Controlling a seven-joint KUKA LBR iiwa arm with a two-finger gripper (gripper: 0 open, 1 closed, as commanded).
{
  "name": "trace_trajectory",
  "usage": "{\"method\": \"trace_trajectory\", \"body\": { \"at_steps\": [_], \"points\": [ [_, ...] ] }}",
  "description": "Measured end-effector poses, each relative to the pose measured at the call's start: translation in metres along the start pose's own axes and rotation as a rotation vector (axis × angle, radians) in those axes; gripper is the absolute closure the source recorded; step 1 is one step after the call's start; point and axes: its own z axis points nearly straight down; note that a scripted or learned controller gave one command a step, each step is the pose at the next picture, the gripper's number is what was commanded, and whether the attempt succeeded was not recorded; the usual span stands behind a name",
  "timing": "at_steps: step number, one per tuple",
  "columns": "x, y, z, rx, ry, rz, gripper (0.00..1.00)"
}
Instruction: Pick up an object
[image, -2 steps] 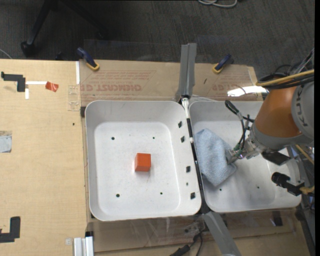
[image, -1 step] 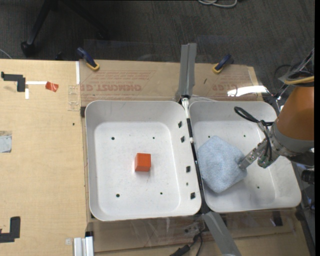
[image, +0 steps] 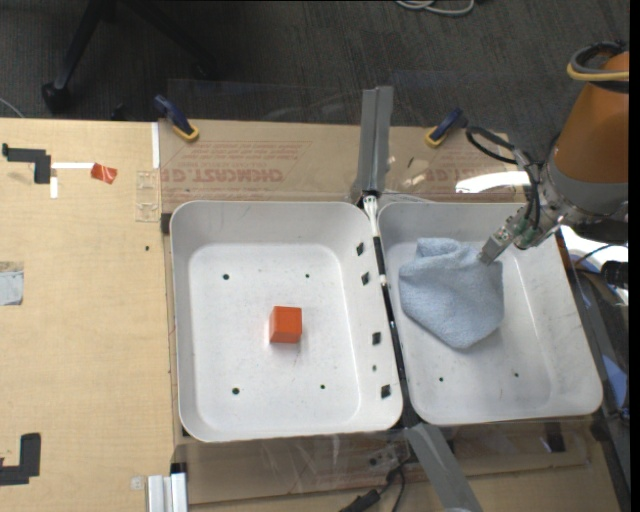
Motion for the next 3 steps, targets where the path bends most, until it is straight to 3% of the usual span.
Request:
{"method": "trace_trajectory", "body": {
  "at_steps": [1, 3],
  "points": [
    [-0.049, 0.006, 0.031, -0.002, -0.002, -0.523, 1.00],
    [-0.077, 0.007, 0.020, -0.003, -0.003, -0.905, 1.00]
  ]
}}
